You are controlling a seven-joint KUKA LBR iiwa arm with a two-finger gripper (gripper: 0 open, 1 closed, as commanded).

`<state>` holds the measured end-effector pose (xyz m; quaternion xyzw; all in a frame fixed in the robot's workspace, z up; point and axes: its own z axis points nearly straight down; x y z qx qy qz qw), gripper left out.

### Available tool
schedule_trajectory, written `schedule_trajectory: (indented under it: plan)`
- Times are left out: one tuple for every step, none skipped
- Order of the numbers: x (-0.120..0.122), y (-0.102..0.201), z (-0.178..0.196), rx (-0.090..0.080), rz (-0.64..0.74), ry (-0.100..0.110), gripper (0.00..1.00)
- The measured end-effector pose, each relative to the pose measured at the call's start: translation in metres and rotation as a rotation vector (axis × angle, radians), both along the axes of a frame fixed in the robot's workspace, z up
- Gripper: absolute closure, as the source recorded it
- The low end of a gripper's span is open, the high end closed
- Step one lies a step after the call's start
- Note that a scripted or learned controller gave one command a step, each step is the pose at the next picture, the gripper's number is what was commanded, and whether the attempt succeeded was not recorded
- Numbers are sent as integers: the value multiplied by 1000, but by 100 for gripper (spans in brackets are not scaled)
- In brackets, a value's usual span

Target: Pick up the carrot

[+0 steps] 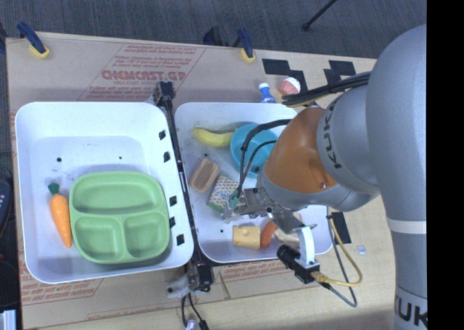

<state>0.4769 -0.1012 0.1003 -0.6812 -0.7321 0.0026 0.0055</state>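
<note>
The carrot (60, 217) lies well off at nine o'clock from the pincer (246, 207), long axis twelve-to-six; its grip I cannot tell.

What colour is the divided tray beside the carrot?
Light green tray, best in the camera view; orange carrot beside it.

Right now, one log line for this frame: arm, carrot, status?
arm: over right bin | gripper: low among toy food | carrot: left bin, beside green tray, untouched | status: not picked
</note>
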Motion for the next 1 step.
schedule_trajectory:
  plan:
    - [12,-64,52,-3,294,-8,100]
